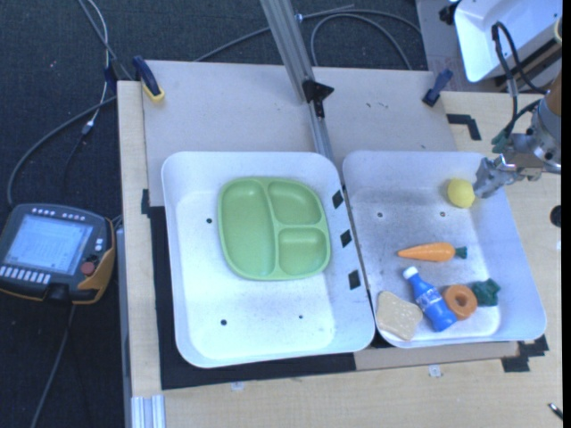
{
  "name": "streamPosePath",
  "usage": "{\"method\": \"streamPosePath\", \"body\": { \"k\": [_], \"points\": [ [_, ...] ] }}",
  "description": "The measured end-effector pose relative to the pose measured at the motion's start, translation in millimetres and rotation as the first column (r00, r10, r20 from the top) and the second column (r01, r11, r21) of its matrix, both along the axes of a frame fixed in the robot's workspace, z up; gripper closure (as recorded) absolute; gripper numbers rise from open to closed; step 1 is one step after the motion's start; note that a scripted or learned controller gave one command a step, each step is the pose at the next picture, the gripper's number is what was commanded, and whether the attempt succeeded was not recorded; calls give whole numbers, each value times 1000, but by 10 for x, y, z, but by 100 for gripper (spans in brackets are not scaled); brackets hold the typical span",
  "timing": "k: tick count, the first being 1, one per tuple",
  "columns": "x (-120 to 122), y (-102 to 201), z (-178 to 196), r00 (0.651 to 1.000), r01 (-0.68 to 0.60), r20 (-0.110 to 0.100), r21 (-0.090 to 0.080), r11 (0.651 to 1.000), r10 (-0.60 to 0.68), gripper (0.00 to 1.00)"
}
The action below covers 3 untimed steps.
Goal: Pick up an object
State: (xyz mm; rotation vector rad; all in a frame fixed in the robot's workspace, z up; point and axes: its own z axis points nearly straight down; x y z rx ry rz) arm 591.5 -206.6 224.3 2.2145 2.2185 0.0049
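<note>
I see my gripper [490,178] low at the right bin's [393,181] far right edge; whether it is open or closed I cannot tell. A lemon [460,193] sits just beside its tip. Nearer me lie a carrot [429,252], bottle [429,299], doughnut [461,300] and bread [398,315].
</note>
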Motion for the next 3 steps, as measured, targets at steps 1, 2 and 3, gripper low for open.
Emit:
{"method": "streamPosePath", "body": {
  "k": [1, 2, 3],
  "points": [
    [9, 1, 107, 1000, 0, -3, 1, 1000, 0, 100],
    [51, 556, 177, 1000, -4, -7, 5, 1000, 4, 100],
    [78, 1083, 87, 1000, -5, -9, 6, 1000, 5, 100]
  ]
}}
